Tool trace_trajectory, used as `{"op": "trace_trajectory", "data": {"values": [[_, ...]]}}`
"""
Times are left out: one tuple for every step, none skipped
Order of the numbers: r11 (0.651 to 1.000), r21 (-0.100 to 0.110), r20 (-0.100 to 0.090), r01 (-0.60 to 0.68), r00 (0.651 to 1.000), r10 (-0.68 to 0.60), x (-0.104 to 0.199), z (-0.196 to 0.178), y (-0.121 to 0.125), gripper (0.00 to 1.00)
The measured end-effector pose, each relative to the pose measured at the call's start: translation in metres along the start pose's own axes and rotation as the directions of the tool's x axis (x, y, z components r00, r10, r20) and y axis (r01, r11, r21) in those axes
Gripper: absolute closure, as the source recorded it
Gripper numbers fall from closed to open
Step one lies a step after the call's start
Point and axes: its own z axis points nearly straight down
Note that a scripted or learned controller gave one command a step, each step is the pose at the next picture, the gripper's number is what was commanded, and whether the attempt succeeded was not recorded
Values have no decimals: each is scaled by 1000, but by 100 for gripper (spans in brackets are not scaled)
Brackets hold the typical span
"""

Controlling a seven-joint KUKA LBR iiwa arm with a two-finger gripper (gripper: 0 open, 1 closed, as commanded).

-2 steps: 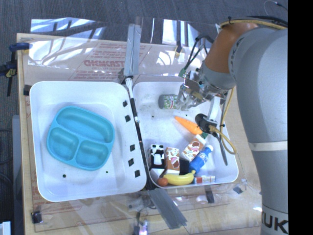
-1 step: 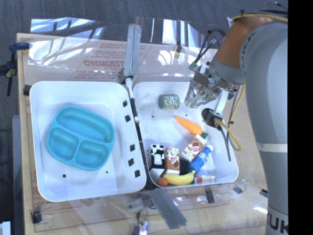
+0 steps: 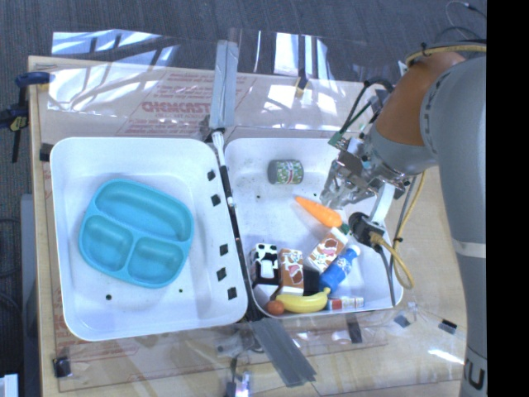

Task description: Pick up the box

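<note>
Small brown-and-white printed carton box (image 3: 326,252): lying tilted in right white bin (image 3: 248,222), touching blue plastic bottle (image 3: 338,270); likely light, stiff, crushable, best pinched across narrow sides. Beyond, orange carrot (image 3: 319,212). Farther, two-finger gripper (image 3: 345,190) hovering, seemingly open, holding nothing.

One fixed cam, mounted above bench, looks down at a slant. Far enough to frame both shallow white plastic bins (image 3: 74,246) side by side, w/ bench edges and dark floor at top. Grey arm w/ orange band (image 3: 430,114) enters from frame right.
</note>
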Motion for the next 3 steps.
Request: {"op": "trace_trajectory", "data": {"values": [[994,-1,-1,-112,994,112,12,-29,16,100],[997,-1,-1,-78,997,78,-2,-41,-67,100],[985,-1,-1,-173,985,173,-51,21,-72,100]]}}
